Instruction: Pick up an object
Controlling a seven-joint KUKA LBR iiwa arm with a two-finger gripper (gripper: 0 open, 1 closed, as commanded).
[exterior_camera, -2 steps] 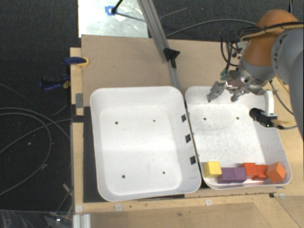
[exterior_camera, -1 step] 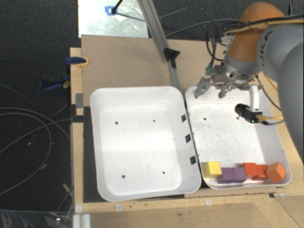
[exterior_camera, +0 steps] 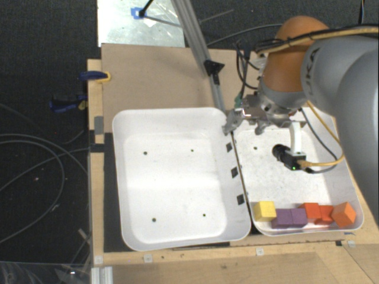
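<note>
Grey gripper [exterior_camera: 256,122] hovering at right bin's [exterior_camera: 273,186] far end, grip unreadable; yellow block [exterior_camera: 265,210], purple block [exterior_camera: 290,218], red block [exterior_camera: 317,212], orange block [exterior_camera: 344,214] lying along its near wall.

Left shallow white plastic bin [exterior_camera: 172,176] touches right shallow white plastic bin [exterior_camera: 296,188] on brown wooden bench [exterior_camera: 154,76]. Blue-yellow clamp [exterior_camera: 95,76] on bench's left edge. Grey metal pole [exterior_camera: 192,25] slants above. Black cables [exterior_camera: 35,158] lie on dark carpet [exterior_camera: 41,40].
</note>
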